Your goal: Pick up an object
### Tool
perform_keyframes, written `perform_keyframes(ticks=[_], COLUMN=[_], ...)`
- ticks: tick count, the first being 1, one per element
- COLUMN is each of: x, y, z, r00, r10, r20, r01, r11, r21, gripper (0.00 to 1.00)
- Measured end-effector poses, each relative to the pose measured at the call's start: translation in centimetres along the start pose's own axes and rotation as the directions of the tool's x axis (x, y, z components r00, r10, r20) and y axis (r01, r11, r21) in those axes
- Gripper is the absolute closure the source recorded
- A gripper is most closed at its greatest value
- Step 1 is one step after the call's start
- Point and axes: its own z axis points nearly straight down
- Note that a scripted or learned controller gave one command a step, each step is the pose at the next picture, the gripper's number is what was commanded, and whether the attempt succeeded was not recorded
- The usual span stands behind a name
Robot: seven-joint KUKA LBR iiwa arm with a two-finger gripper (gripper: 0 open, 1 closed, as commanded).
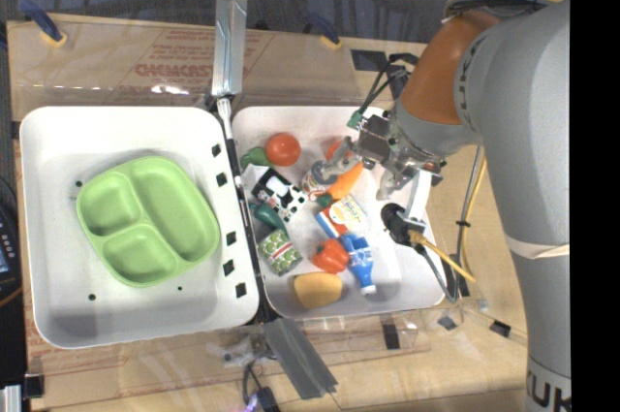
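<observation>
Across the desk (116, 42) stand two shallow white bins side by side: the left bin (44, 206) carries a green divided tray (145, 218); the right bin (407, 289) carries the loose objects. Over the right bin's far right corner the gripper (373, 148) is lowered, wrist canted toward the bin centre; whether the fingers are spread or closed cannot be determined. Nearest candidate is the orange carrot (351, 177), lying just beside the gripper toward the bin centre, long axis diagonal from far right to near left. A red tomato (283, 148) sits near the far left corner. Blue bottle (358, 260), red pepper (331, 255) and yellow piece (318, 288) lie toward the near edge.
</observation>
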Motion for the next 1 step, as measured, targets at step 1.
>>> perform_keyframes(ticks=[1], x=[-1.86], y=[4.15], z=[6.68], r00=[1.0], r10=[0.001], r20=[-0.002], r01=[-0.001], r11=[1.0], r21=[0.0], gripper=[0.0])
